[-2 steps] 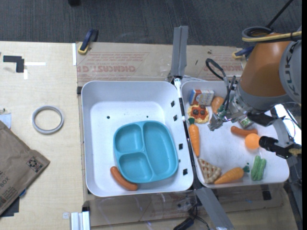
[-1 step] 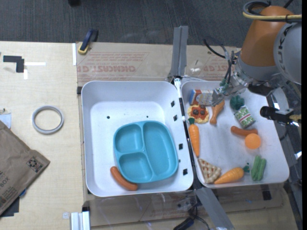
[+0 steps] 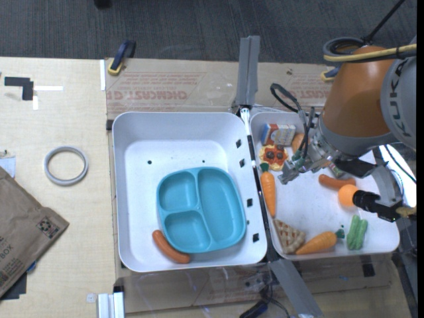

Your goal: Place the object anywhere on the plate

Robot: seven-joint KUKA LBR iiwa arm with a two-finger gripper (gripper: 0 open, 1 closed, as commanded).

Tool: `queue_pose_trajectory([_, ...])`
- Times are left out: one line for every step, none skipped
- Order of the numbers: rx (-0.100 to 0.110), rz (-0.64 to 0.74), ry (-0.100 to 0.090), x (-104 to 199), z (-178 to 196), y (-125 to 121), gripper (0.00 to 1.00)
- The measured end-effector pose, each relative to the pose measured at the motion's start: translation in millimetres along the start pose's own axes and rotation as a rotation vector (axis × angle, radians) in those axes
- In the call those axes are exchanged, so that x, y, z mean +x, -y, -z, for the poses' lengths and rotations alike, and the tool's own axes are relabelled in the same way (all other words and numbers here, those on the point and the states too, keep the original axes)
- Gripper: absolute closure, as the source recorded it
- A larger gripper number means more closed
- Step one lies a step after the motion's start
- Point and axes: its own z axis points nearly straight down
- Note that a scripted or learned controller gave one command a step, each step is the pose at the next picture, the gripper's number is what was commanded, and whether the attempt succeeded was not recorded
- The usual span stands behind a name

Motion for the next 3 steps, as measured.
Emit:
queue_pose_trajectory([0.0, -0.305, 0.002, -45, -21, -94, 1.0])
queue_pose_trajectory([0.003, -0.486, 0.0, 16, -22, -33, 1.0])
queue_pose_trajectory([0.002, -0.337, -0.001, 40, -22, 30, 1.0])
